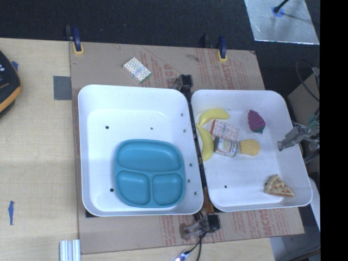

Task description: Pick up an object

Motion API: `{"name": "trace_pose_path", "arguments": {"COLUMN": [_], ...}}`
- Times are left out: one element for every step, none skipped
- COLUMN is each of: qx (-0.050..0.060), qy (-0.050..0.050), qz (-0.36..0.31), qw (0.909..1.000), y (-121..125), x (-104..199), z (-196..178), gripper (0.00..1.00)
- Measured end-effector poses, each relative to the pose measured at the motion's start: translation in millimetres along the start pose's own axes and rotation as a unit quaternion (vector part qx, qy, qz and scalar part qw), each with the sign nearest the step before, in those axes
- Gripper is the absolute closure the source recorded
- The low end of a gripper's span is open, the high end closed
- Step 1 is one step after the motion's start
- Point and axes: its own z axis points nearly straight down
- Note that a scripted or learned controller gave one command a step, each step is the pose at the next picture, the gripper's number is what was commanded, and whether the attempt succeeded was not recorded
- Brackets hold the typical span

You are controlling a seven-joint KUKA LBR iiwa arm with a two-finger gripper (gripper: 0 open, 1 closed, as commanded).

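The right white bin (pixel 283 99) holds several toy foods. A yellow banana (pixel 208 128) curves along its left wall. Beside it lie a small red-and-white packet (pixel 224 129) and a small can (pixel 227 147). A yellow corn piece (pixel 249 147) sits at mid-bin and a purple berry (pixel 256 120) further back. A waffle wedge (pixel 278 187) rests near the front right corner. My gripper (pixel 291 140) hangs at the bin's right rim, right of the corn and above the waffle, with nothing seen in it.
The left white bin (pixel 92 99) holds a blue divided plate (pixel 149 173). A small patterned packet (pixel 136 69) lies on the cardboard behind the bins. Clamps (pixel 221 47) pin the cardboard's far edge. A yellow-black device (pixel 6 83) sits at the far left.
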Motion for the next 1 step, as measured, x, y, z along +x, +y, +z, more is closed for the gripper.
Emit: {"name": "trace_pose_path", "arguments": {"qx": [0.000], "qy": [0.000], "qz": [0.000], "qw": [1.0000], "y": [17.1], "x": [-10.3], "z": [52.8], "gripper": [0.00]}}
